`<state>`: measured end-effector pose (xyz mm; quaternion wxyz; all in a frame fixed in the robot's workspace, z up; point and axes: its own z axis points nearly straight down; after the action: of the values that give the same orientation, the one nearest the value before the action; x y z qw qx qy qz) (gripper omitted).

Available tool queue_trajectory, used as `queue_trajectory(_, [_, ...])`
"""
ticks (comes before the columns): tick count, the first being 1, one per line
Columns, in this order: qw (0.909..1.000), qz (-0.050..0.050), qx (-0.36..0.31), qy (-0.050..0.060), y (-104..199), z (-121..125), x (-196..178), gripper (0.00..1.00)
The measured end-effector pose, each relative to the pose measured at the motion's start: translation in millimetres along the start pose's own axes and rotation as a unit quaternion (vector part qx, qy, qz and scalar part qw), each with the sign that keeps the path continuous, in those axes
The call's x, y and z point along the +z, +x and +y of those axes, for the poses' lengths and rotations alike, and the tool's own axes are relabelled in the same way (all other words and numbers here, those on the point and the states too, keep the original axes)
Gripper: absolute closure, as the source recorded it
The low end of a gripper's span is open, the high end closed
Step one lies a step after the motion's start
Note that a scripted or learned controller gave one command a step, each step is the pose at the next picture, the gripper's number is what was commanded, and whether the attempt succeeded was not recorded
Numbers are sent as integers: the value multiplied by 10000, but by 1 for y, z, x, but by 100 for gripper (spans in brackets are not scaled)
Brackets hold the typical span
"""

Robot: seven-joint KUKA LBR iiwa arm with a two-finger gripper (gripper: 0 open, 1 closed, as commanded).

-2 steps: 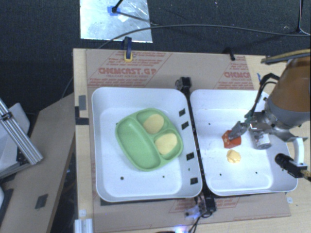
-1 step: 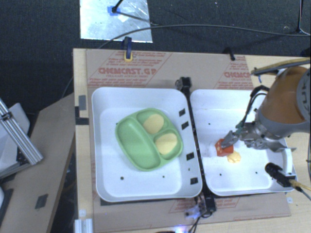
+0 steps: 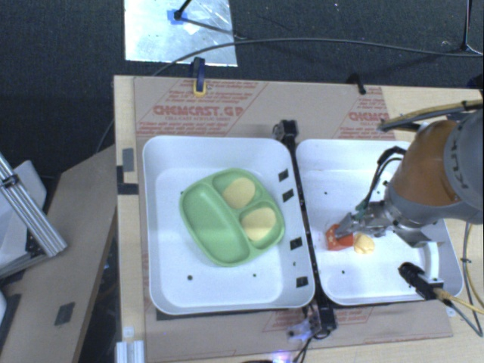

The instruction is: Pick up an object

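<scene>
While the hand (image 3: 346,228) sits low in the right bin (image 3: 340,282), its fingers clamp a red object (image 3: 338,239).

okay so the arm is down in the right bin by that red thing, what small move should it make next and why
Probably a short lift straight up, to test the grasp. The tool sits low in the right bin, right at the red piece, with a yellow piece beside it. Whether the red piece is actually caught can't be told from this angle; a small rise would show it without knocking the yellow one.
</scene>
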<state>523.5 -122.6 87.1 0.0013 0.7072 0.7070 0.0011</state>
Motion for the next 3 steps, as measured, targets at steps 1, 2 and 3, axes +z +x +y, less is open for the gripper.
queue_trajectory(1, [10000, 4, -7, -31, 1, 2, -13, 100])
queue_trajectory(2, [10000, -4, -27, -18, 10, 7, -72, 100])
queue_trajectory(3, [10000, -6, -28, -22, 12, 20, -127, 100])
